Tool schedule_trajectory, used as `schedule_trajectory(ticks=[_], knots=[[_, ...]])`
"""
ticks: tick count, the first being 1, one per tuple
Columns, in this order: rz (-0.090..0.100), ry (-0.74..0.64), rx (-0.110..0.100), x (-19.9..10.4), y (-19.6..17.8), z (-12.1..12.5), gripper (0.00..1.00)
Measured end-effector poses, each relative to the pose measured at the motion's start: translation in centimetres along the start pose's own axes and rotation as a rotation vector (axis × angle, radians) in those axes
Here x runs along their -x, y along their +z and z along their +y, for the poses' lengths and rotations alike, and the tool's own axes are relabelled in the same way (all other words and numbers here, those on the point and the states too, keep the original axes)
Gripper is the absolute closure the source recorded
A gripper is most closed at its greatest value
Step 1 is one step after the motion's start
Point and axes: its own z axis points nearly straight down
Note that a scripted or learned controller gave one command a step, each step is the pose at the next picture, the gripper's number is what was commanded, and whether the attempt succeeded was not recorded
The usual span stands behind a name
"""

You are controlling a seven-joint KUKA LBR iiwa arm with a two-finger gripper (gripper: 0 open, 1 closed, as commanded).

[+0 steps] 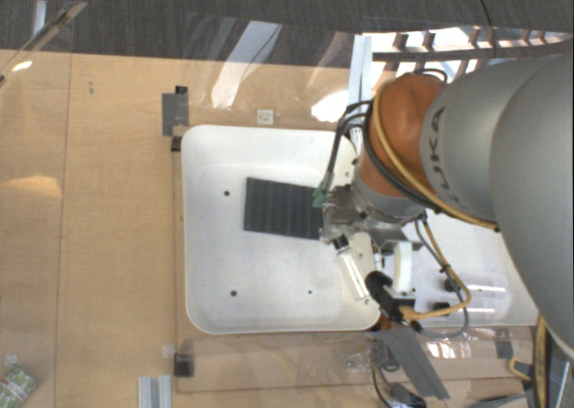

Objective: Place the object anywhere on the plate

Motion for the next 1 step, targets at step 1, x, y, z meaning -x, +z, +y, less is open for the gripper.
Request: schedule_trajectory(ticks=[1], knots=[[-0.001,0.734,0.000,0.48,-6.65,-1.01,1.00]])
